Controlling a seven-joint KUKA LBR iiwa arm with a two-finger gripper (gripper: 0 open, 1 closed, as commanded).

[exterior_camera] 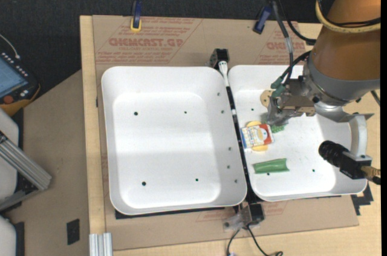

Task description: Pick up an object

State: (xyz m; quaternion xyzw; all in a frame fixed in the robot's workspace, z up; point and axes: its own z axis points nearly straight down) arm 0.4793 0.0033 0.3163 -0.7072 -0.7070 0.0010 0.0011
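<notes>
The fingers (277, 117) hang low in the right bin (314, 182), tips just above a small packet; whether they are spread or closed I cannot tell. The cardboard-covered worktop (91, 128) carries both bins; the left bin (163, 140) adjoins the right. The red, white and yellow packet (257, 135) lies near the divider, a green block (270, 167) just beside it.

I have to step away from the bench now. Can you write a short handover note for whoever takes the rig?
Gripper: low in the right bin, beside the small colourful packet; finger state cannot be made out.
Things: packet near the bin's left wall; green block just below it; a tan item partly hidden behind the gripper.
Done: nothing visibly lifted.
Left: grasp one object and raise it.
</notes>
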